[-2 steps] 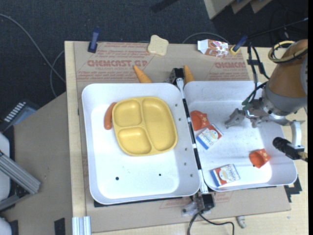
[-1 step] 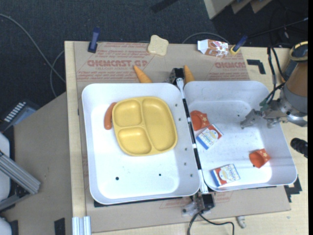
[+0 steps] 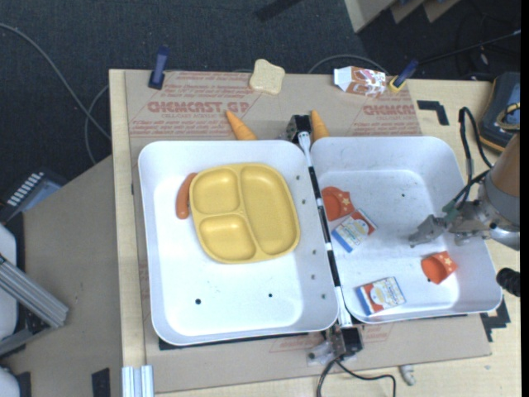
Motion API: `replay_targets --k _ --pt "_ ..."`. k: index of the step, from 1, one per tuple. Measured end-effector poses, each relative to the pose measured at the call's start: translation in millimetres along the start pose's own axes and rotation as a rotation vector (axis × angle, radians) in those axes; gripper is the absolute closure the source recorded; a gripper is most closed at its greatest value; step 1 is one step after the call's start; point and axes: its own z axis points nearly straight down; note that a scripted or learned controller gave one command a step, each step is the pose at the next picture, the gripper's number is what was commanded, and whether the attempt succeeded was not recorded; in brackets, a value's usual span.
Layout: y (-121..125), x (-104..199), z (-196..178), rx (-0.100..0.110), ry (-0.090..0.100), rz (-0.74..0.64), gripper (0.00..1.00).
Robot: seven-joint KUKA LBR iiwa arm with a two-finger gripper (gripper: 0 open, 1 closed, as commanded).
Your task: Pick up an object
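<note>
Eyeing the small orange crumpled packet in the right white bin, you've got it just below and a bit right of the grey two-finger gripper. Can't tell the gripper's state. Bin's near rim sits close; open floor lies left.

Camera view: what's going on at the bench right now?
The grey KUKA arm reaches in from the right, its claw low over the right white bin, near a small orange-red toy. No object shows between its fingers. That bin also holds an orange-red packet and two small printed cartons. The left white bin holds a yellow divided plate with an orange sausage-shaped toy beside it.
</note>
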Motion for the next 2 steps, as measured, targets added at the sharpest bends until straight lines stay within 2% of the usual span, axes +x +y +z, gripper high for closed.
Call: replay_targets --k 1,2 --pt "-26.4 -13.4 51.3 0.0 0.001 0.0 0.0" --pt "-25.8 -13.5 41.2 -0.003 -0.001 0.001 1.0"
